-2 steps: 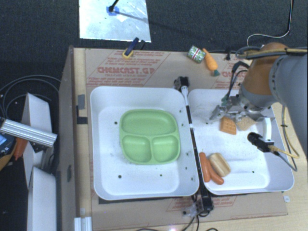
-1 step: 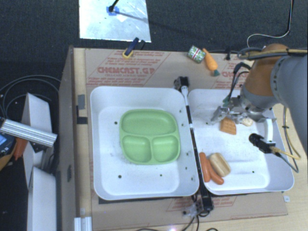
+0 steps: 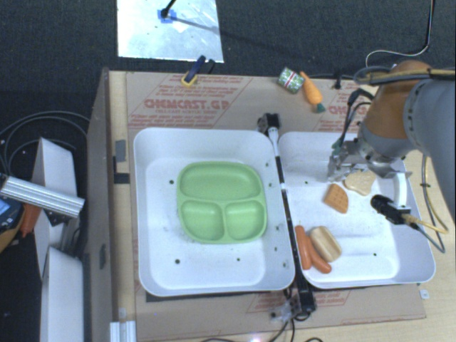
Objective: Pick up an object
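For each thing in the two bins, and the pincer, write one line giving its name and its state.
Green divided plate: flat in the left bin.
Hot dog: lying in the right bin, against the bun.
Bun: lying beside the hot dog.
Waffle piece: lying loose.
Toast piece: lying beside the pincer.
Pincer: low over the right bin.

A green plastic divided plate [image 3: 221,201] with three compartments lies in the left white bin [image 3: 160,262]. Behind the bins, on the brown cardboard sheet [image 3: 214,98] covering the table, a small green-and-white can [image 3: 291,80] lies on its side, touching an orange toy carrot [image 3: 311,91]. A yellow-and-black clip [image 3: 194,73] sits at the cardboard's far edge. Beyond it, a shiny silver sheet [image 3: 169,20] rests on the dark carpet [image 3: 50,41].
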`<act>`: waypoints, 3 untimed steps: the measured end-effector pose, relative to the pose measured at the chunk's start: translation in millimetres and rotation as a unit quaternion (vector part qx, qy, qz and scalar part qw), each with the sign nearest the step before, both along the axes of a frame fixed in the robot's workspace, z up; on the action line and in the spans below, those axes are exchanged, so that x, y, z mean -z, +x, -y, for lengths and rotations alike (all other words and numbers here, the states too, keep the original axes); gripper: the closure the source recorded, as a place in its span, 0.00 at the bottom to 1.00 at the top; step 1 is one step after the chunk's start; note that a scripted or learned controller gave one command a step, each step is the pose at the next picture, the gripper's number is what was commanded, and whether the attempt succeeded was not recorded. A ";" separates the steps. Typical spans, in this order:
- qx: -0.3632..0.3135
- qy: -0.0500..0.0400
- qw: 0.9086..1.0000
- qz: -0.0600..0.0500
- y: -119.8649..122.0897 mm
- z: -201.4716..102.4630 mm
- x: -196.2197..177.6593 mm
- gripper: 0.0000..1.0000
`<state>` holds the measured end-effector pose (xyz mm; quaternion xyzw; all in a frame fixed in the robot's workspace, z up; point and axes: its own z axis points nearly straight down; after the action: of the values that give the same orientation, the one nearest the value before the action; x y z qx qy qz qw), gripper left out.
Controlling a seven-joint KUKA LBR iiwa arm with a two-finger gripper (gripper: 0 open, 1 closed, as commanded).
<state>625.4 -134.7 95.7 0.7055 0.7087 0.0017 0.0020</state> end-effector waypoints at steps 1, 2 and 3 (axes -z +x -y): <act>0.000 0.000 1.000 0.000 -0.1 0.0 0.2 0.00; 0.001 -0.001 1.000 0.001 -27.4 4.5 8.2 0.00; 0.002 0.000 1.000 -0.002 -42.2 6.9 11.1 0.00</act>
<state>583.2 -141.6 84.6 0.7066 0.7076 0.0003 0.0005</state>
